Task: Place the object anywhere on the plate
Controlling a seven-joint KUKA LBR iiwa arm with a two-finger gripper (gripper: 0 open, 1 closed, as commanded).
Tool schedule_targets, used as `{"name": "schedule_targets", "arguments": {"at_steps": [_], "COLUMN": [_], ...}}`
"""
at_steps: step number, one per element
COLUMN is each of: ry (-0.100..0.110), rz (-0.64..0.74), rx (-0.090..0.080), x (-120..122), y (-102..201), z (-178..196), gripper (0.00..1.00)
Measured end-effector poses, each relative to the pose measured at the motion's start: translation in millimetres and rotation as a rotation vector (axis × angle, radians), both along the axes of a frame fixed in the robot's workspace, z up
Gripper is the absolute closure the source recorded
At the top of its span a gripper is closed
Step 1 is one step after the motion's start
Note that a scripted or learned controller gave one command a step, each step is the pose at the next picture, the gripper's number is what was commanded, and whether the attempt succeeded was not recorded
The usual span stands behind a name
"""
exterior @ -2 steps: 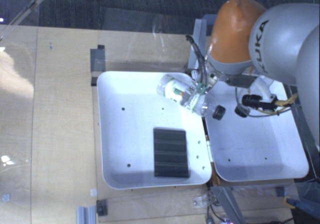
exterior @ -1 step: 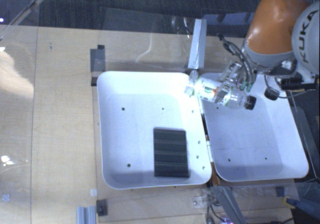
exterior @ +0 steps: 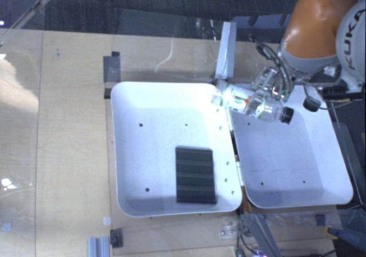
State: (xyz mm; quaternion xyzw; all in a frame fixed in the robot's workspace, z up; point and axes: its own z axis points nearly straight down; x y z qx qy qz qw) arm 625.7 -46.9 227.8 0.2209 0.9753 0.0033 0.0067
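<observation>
Flat black ribbed rectangular object (exterior: 195,174) lies in the left white bin (exterior: 131,135); the hand (exterior: 224,99) hovers at the bins' shared rim, grip state indiscernible.

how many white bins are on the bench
2. The left bin lies at the middle of the camera view and holds a black ridged block near its front edge. The right bin lies beside it, under the gripper.

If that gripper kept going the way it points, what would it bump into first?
Probably the left bin: the gripper aims leftward over the bins' shared edge. The black ridged object lies nearer the camera, seemingly off that line; depth is unclear.
</observation>
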Motion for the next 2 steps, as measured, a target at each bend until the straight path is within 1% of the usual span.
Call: {"name": "schedule_targets", "arguments": {"at_steps": [2], "ry": [-0.013], "rz": [-0.001], "rx": [0.005], "x": [3.0], "y": [3.2], "z": [21.8], "gripper": [1.0]}}
